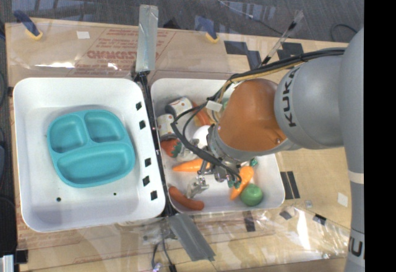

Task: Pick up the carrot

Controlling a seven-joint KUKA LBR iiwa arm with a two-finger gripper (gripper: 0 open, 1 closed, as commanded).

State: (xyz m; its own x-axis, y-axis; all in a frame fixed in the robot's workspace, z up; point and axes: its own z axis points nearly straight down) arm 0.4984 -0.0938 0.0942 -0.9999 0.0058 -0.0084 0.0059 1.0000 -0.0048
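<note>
An orange carrot (187,166) lies on its side in the right bin (272,173), near the middle. My gripper (200,185) hangs just below and to the right of it, low over the bin floor, under the arm's orange band (247,119). A second orange, carrot-like piece (242,182) lies to the gripper's right, partly under the wrist. I see nothing held in the gripper.
The right bin also holds a green ball (251,195), a red sausage (185,199) at the front, a small can (166,123) and other toy food at the back left. The left bin (25,141) carries a teal divided plate (91,146).
</note>
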